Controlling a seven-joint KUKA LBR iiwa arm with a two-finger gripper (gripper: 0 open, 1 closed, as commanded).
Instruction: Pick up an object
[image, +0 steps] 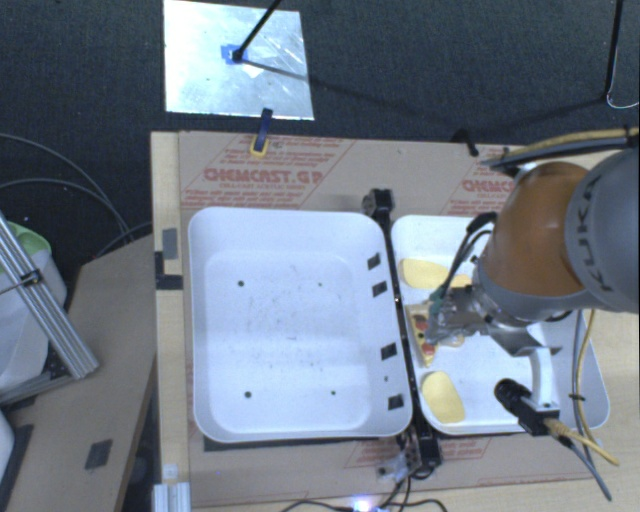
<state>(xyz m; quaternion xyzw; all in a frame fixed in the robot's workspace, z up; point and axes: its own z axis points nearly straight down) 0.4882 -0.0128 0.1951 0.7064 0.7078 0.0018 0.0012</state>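
Yellow, flat, oval soft-looking pieces are the likeliest things to lift: one yellow oval piece (424, 271) lies near the far end of the right-hand shallow white plastic bin (590, 400), another yellow oval piece (443, 396) near its close end, both hard by the dividing wall. Between them, against that same wall, sits a small cluttered multicoloured object (428, 338) (too blurred to name). The grey arm with its orange band (540, 240) reaches in over this bin, and its two-finger gripper (447, 318) hangs just beside the small multicoloured object, roughly midway between the two yellow pieces, whose long axes run about along the bin's length. My judgement is that the coming move turns on that cluttered object lying just to the wall side of the tool. Whether the gripper is parted or closed I cannot tell; nothing is seen held. Beside it lies the left-hand shallow white bin (290, 330).
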